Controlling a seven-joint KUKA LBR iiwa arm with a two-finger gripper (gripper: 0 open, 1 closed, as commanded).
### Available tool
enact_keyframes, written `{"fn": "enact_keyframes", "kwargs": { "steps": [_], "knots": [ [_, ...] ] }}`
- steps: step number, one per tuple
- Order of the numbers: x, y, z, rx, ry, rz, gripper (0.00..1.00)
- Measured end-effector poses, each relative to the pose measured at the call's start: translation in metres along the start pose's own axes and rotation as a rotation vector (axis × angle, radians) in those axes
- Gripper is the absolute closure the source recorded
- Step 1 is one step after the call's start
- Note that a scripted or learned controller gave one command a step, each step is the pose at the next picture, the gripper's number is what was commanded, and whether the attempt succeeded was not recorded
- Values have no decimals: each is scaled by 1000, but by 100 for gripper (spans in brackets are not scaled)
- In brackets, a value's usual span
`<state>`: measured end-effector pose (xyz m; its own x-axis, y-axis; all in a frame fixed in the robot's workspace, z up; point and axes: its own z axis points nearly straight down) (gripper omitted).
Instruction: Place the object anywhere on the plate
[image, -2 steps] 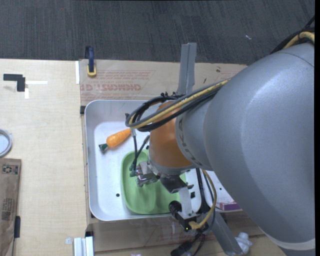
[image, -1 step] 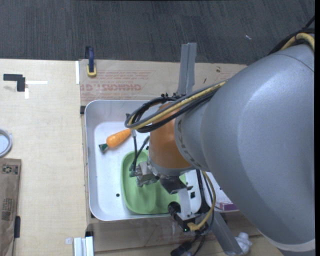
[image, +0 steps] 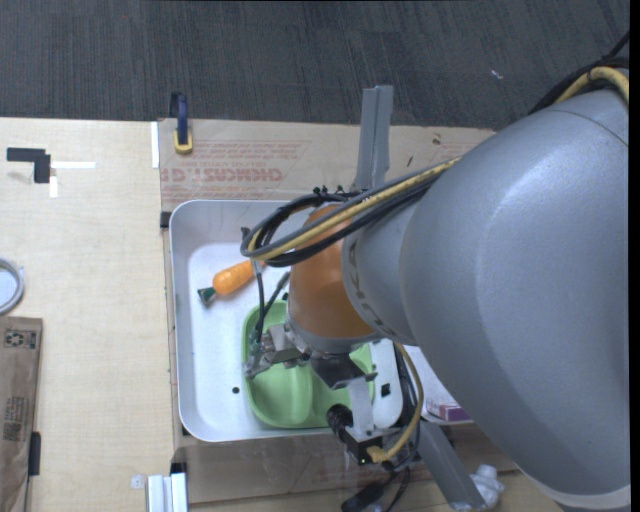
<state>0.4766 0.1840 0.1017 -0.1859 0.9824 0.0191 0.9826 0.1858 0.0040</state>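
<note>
A toy carrot (image: 231, 279), orange with a green top, lies in the white bin (image: 205, 330) toward its upper left. Below and to the right of it sits a light green plate (image: 285, 395) in the bin's lower part. The arm's orange band and wrist hang right over the plate and cover much of it. My gripper (image: 268, 352) sits under the wrist above the plate's left part, a short way below and to the right of the carrot. The carrot rests apart from it on the bin floor.
The grey arm fills the right side of the view and hides the second bin. Yellow and black cables loop above the wrist. A blue-handled clamp (image: 180, 122) stands at the bin's upper left. A small pink and white item (image: 440, 405) lies right of the plate.
</note>
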Motion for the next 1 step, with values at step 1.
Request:
{"fn": "enact_keyframes", "kwargs": {
  "steps": [1],
  "knots": [
    [-76, 64, -92, 7, -23, 131, 0]
  ]
}}
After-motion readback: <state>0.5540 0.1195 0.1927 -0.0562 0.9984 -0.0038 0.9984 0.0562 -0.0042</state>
